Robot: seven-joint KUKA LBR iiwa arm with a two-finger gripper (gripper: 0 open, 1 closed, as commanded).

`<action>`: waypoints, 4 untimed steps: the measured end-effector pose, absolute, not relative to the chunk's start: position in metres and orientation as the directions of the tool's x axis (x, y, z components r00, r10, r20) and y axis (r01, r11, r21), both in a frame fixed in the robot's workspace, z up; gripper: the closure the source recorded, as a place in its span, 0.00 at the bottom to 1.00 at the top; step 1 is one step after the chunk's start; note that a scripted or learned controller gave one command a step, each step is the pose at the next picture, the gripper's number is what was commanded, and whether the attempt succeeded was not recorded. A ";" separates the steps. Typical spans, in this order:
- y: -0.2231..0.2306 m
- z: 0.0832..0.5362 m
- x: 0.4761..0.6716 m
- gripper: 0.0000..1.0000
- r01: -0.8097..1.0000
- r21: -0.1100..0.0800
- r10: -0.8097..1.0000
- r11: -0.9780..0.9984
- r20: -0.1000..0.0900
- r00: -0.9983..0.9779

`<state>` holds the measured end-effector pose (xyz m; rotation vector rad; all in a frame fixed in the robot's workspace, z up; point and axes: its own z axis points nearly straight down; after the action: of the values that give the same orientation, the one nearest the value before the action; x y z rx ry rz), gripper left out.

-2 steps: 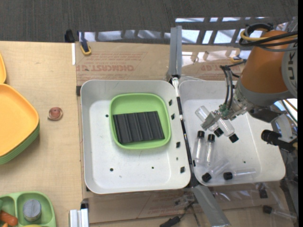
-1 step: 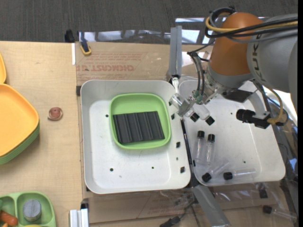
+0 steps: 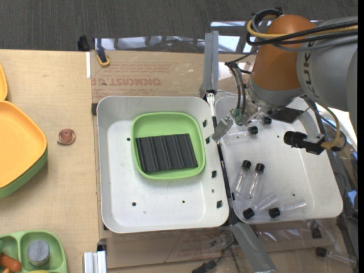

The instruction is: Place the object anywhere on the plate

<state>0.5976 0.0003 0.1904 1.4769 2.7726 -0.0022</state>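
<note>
A green square plate lies in the left white bin. A dark grey ribbed slab rests flat on it. Several clear vials with black caps lie loose in the right white bin. My gripper hangs at the wall between the two bins, just right of the plate's upper right corner. It points down and to the left, with nothing visibly in it. The orange-banded wrist stands above the right bin's back.
Stacked orange plates and a small reddish knob sit on the wooden bench at the left. A green compartment tray is at the bottom left. Cardboard lies behind the left bin.
</note>
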 end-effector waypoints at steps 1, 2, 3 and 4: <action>0.015 0.232 0.568 0.00 0.871 0.000 0.871 0.491 -0.002 -0.491; -0.034 0.253 0.554 0.00 0.907 0.000 0.907 0.422 -0.002 -0.422; -0.023 0.209 0.511 0.00 0.923 -0.003 0.923 0.384 0.000 -0.384; -0.025 0.218 0.511 1.00 0.925 -0.004 0.925 0.380 -0.001 -0.380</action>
<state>0.5113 -0.0247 0.2178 1.7493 2.6110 -0.0057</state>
